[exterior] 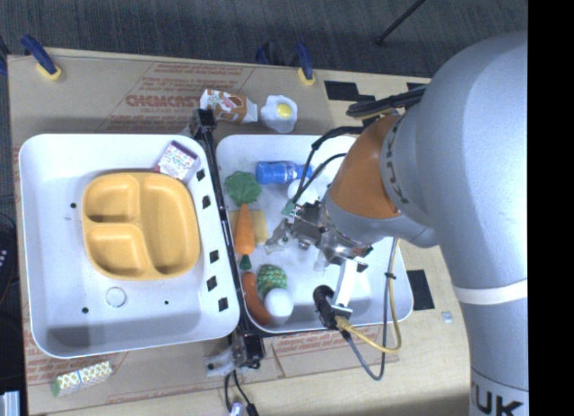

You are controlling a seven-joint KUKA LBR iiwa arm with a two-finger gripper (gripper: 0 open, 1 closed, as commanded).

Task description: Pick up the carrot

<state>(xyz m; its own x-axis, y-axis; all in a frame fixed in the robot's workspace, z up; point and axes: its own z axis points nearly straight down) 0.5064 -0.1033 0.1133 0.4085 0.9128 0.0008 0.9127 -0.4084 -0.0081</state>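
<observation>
Two shallow white plastic bins sit side by side on the cardboard-covered bench, the left bin (40, 226) holding a yellow divided plastic tray (141, 223) and a small pink-and-white packet (178, 160) at the tray's upper right corner. The right bin (269, 143) is the crowded one. The slim orange carrot (243, 229) lies lengthwise along its left wall, roughly midway down, with a pale yellow block (260, 225) just beside it on the right and a dark green leafy toy (242, 187) just above its top end. A blue plastic bottle (276, 172) lies on its side near the bin's top. Lower down there is a green speckled vegetable piece (272, 277), a white egg-shaped ball (278, 302) touching it, and a reddish sausage-like piece (252, 298) against the left wall. The big grey arm (475, 181) with its orange band (372, 181) reaches in from the right, and its two-finger gripper (291, 226) hangs over the middle of the right bin, close to the carrot's right but apart from it; nothing sits between its tips, and whether they are spread or pressed together I cannot tell from here. Beyond the bins, on the cardboard, rest a small brown-and-white carton (224, 106) and a yellow-and-white fried-egg toy (280, 114).
</observation>
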